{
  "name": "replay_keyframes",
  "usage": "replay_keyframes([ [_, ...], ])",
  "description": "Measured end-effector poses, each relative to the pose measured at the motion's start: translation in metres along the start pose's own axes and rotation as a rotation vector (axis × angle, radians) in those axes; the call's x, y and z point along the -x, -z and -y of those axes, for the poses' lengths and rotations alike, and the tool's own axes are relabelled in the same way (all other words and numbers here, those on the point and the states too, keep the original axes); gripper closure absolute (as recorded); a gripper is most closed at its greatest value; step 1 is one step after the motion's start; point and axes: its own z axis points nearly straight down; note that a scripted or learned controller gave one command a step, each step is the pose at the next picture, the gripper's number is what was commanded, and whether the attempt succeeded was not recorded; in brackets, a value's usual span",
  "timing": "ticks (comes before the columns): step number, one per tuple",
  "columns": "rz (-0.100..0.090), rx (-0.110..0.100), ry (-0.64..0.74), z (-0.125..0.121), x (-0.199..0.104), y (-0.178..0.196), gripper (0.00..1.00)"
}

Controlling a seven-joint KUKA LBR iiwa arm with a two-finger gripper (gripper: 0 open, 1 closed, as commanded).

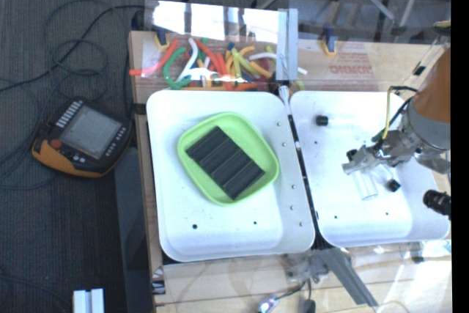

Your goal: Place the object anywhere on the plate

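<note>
A dark grey ribbed block (223, 157) lies flat on the green plate (192, 137), turned at a slant and covering most of the plate's middle. The plate sits in the left white bin (168, 223). My gripper (364, 176) hangs low over the middle of the right white bin (337, 223), well to the right of the plate and apart from the block. I see nothing held in it.
A small black piece (321, 120) lies near the back left of the right bin. Coloured loops (212, 64) are piled in a clear box behind the left bin. A teach pendant (84, 137) rests on the floor to the left.
</note>
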Motion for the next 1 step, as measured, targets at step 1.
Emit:
replay_keyframes([
  [1,0.0,-0.002,0.044,0.0131,-0.0642,-0.0085,1.0],
])
